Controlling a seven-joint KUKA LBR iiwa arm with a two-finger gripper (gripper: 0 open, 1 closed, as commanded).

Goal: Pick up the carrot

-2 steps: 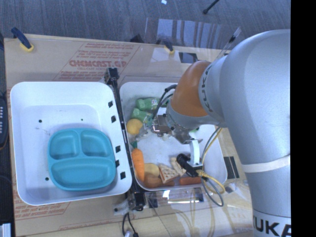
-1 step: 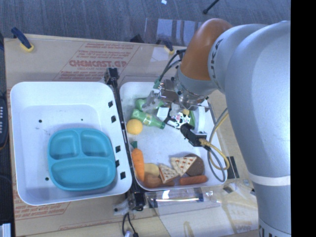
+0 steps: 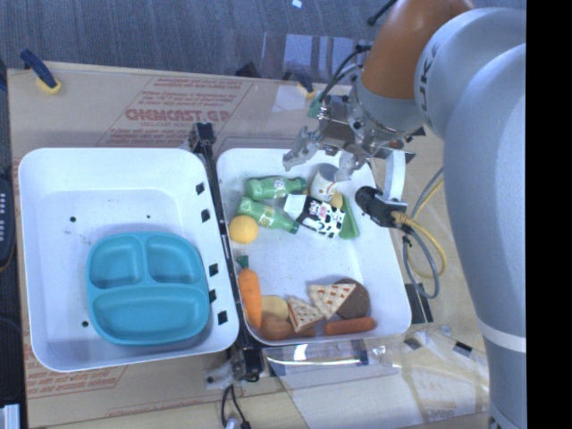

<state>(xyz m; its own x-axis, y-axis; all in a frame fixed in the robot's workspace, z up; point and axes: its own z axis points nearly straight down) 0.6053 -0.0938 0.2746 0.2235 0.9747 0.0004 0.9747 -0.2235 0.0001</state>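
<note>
At 7 o'clock from my gripper [image 3: 323, 159], well apart, the carrot [image 3: 251, 298] lay against the bin's left wall; fingers spread, holding nothing.

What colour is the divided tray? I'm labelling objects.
Light blue divided tray, seen clearly in the camera view.

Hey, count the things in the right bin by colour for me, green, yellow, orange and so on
Green bottles: 2
Yellow lemon: 1
Orange carrot: 1
Black-and-white cow carton: 1
Brown or tan foods near the front: too overlapped to count
Total counted: 5
</note>
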